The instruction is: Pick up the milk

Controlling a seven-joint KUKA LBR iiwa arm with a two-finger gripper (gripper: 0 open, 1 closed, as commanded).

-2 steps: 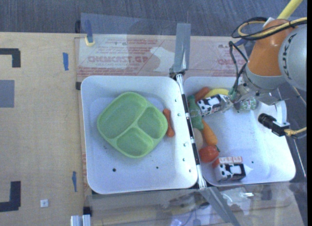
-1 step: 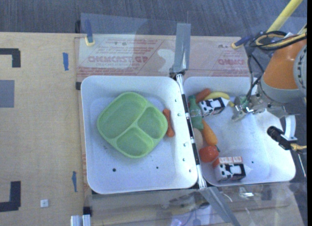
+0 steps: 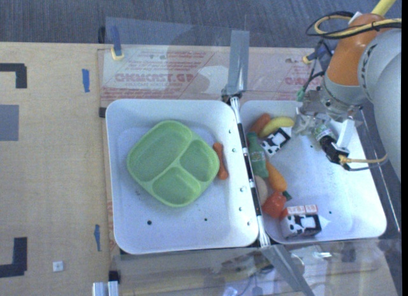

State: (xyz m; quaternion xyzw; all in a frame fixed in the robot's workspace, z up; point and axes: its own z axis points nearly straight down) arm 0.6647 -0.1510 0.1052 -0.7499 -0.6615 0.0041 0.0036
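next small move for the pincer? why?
Probably shift slightly left and lower: the pincer hovers beside the cow-patterned milk carton in the right bin, with nothing visibly gripped. A second milk carton lies farther off.

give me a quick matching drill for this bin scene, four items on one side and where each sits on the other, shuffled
Items:
1. green divided plate
2. banana
3. milk carton
4. gripper

Places:
A. near corner of the right bin
B. far end of the right bin, by the divider
C. middle of the left bin
D. over the far part of the right bin, right of the banana

Pairs: 1-C, 2-B, 3-A, 4-D
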